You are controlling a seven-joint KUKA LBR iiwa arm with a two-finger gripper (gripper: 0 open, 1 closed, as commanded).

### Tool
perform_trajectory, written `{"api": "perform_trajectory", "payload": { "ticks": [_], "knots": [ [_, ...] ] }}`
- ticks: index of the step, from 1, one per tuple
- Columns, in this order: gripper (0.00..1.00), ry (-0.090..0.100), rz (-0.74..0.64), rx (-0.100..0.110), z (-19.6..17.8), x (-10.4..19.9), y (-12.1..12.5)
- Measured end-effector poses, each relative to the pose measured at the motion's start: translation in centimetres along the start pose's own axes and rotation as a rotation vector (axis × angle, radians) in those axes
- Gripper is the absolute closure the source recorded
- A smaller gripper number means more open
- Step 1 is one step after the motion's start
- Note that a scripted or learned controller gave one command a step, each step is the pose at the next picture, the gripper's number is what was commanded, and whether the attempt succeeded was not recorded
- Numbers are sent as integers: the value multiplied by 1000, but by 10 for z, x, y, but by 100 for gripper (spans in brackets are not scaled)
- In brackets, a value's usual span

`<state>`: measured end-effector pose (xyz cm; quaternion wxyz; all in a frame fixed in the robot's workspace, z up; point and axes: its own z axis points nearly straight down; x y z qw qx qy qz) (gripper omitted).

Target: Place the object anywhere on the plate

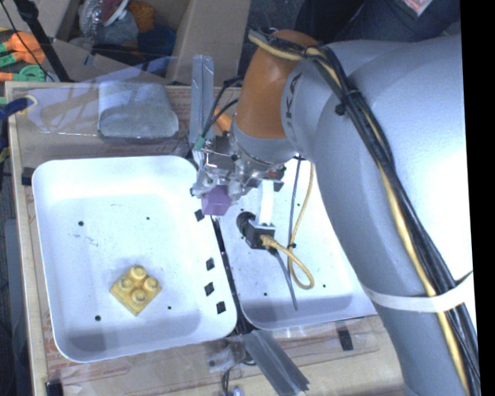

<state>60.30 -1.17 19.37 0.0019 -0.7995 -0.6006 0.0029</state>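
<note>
— Where was the gripper (217,190)?
— Over the seam where the two bins met, toward their far side. It pointed down, with the arm (377,145) coming in from the right and covering much of the right bin (270,306).
— Open or closed?
— Drawn in narrow on a small purple block (217,203), which sat between the fingers, just above the right rim of the left bin (82,202).
— So the block was off the floor?
— It looked lifted, though how high I could not tell.
— And the plate (136,288)?
— Yellow, with four studs on top, lying flat in the left bin's near half, turned corner-on like a diamond. It was well apart from the block, to the left and nearer the camera.
— Anything between them?
— Bare white floor, and three small black squares (208,266) along the bin's right wall.
— Beyond the bins?
— A grey pad (138,118) on the bench past the left bin's far rim
</note>
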Motion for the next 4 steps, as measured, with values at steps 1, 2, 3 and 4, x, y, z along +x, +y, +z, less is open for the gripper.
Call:
{"api": "perform_trajectory", "payload": {
  "ticks": [1,2,3,4],
  "knots": [
    [100,-2,-197,4,6,76,-36],
    [100,-2,-70,1,17,129,16],
    [100,-1,-23,-1,5,106,24],
    [100,-2,-79,0,105,174,-15]
  ]
}}
